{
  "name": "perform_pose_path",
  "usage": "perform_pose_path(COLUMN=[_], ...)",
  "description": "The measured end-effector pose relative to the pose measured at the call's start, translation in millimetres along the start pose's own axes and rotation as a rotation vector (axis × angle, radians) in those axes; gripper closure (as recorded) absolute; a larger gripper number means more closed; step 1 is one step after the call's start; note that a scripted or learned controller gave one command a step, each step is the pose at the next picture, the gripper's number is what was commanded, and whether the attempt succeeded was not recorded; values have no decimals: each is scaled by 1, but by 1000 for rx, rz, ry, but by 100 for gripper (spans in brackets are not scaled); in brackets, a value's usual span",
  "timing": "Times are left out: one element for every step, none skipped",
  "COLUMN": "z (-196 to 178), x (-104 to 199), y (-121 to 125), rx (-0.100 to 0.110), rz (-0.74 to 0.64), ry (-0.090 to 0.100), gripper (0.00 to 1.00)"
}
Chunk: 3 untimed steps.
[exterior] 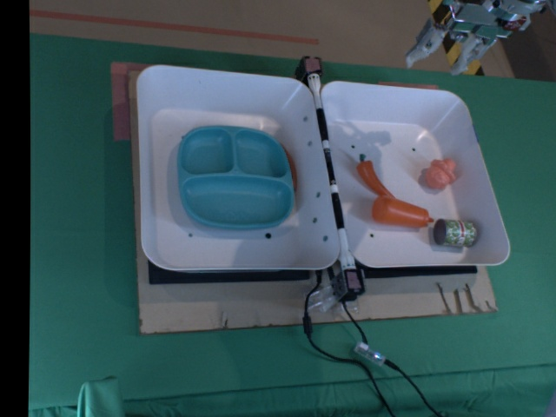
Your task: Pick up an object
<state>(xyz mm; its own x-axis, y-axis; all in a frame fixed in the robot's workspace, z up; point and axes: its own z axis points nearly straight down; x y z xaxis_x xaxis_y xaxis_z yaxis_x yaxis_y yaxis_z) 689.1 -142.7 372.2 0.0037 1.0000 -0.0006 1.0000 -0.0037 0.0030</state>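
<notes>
Gripper: we see the gripper (445, 49) at about one o'clock in the view, high above the worktop's far edge and well apart from both bins; its pale fingers (420, 50) hang spread apart and released, with nothing between them.
Right bin: the right bin (486, 159) carries every loose object, so we judge it to be the picking source.
Carrot: the carrot (400, 212) lies on its side near the bin's middle, its tip toward three o'clock.
Chili: a thin red chili (369, 174) lies just beside the carrot at its eleven o'clock, close enough that a grasp on one could nudge the other.
Pink lump: a pink lump (440, 173) sits alone at the carrot's one o'clock, apart from its neighbours; we judge it the easiest target.
Green can: a small green can (455, 232) lies on its side at five o'clock, near the bin's sloped wall, where it may roll and leaves little room for one finger.
Left bin: the left bin (156, 146) holds a teal divided plate (234, 177), flat and centred.
Stage: no pick has begun; the arm must first descend over a chosen object.
</notes>
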Motion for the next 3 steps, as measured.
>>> perform_pose_path(z=[150, 182, 185], x=[34, 43, 38], y=[0, -22, -76], rx=[-1, -3, -18], rz=[-2, -1, -1], ry=[-1, -2, -5], gripper=[0, 0, 0])
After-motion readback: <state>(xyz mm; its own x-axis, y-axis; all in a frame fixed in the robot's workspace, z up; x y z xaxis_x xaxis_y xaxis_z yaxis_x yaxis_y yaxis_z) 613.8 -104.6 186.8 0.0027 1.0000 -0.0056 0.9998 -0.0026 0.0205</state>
